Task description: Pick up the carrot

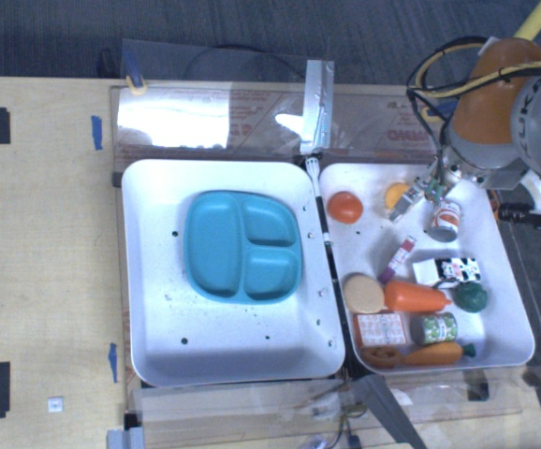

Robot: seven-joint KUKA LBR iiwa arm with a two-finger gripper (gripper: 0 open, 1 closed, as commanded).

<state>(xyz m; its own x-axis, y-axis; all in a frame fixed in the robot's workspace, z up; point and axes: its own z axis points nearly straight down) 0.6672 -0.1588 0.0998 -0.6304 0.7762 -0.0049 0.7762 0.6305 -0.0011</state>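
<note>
**Carrot position and gripper condition**

The carrot (416, 296) lies in the right bin (512, 288), in the lower right of the frame, between a tan bread-like piece (364, 293) and a dark green item (471, 297). The gripper (418, 195) hangs above the bin's upper part, near a yellow item (397, 194) and well apart from the carrot. Finger spacing cannot be told. The left bin (149, 279) holds a blue divided plate (243, 246)

I cannot read any text here. Red printing runs along the clear sheet (280, 110) behind the bins, but its letters are too blurred for me. The small packet (380, 328) and the cans (445, 219) carry labels, all too small to read.
</note>
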